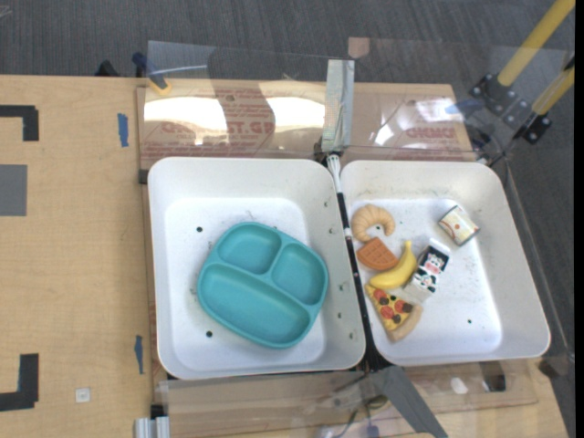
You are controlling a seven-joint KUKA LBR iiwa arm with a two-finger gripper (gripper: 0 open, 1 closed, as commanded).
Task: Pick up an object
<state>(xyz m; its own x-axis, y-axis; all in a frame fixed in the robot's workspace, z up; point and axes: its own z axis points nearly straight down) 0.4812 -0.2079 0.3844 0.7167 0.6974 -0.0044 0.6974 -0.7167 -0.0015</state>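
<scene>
The right bin (520,318) holds several toy foods in its left half: a croissant (372,219), a brown round piece (376,255), a yellow banana (396,270), a pizza slice (394,310), a small white carton with dark print (430,268) and a tan and white box (458,225). A teal divided plate (263,284) lies in the left bin (173,199).
Clear plastic walls (338,108) stand behind both bins on cardboard. A yellow pole with a dark clamp (520,71) rises at the upper right. Wooden bench top (64,245) spreads to the left.
</scene>
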